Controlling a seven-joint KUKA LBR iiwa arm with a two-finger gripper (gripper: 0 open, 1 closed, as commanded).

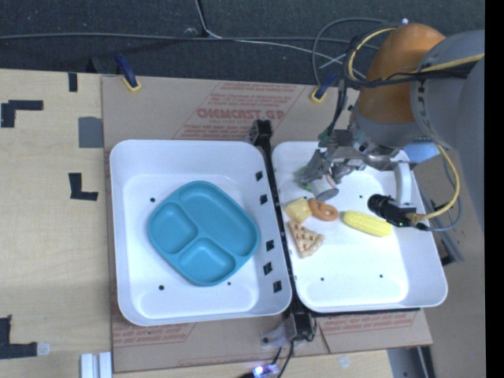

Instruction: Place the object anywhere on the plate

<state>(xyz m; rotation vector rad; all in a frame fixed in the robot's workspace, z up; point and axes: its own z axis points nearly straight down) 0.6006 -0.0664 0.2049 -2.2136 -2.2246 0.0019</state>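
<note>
Pincer [319, 181] hangs over the upper-left part of the right bin [370, 290], close to the wall between the 2 bins. Its fingers [309, 172] stand apart, released, w/ nothing between them.

Four small food things lie in this same bin; which one is the task's thing, I cannot tell. The orange ring [323, 210] is the closest: just below the pincer in the view, flat on the bin floor, not gripped. The yellow piece [297, 209] lies below the pincer and a bit to the view's left, touching the ring. The waffle-like wedge [305, 239] is further down from the pincer, just under the yellow piece. The corn cob [366, 224] lies below the pincer and to the view's right, near the ring but apart from it.

The blue plate [203, 231], w/ 3 compartments, lies in the left bin [134, 211], well apart from the pincer, on its view-left side and lower. None of the food things is on it. Both bins stand on the counter [39, 211].
</note>
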